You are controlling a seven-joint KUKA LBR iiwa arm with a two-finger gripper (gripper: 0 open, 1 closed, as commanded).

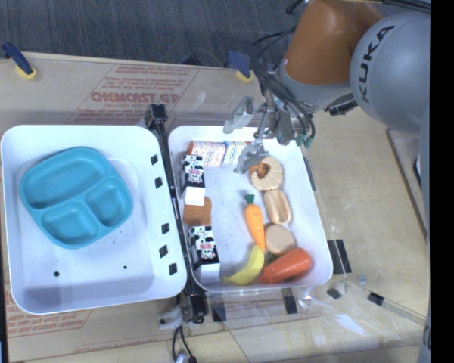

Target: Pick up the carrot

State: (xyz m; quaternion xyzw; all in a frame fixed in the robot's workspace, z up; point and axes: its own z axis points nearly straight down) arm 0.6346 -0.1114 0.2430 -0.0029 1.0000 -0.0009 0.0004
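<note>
The carrot (254, 223) is orange with a green top and lies lengthwise in the middle of the right bin (316, 203), its green end pointing to the far side. It sits between a banana and a bread roll. My gripper (240, 144) hangs over the far part of that bin, above the cartons and beside a round brown pastry (266, 172). Its fingers are spread apart with nothing between them. The carrot lies nearer the camera than the gripper, apart from it.
The right bin also holds milk cartons (194, 171), a white cube (194, 196), a bread roll (276, 206), a bun (280, 239), a banana (246, 268) and a red vegetable (288, 264). A blue divided plate (76, 195) lies in the left bin (83, 290).
</note>
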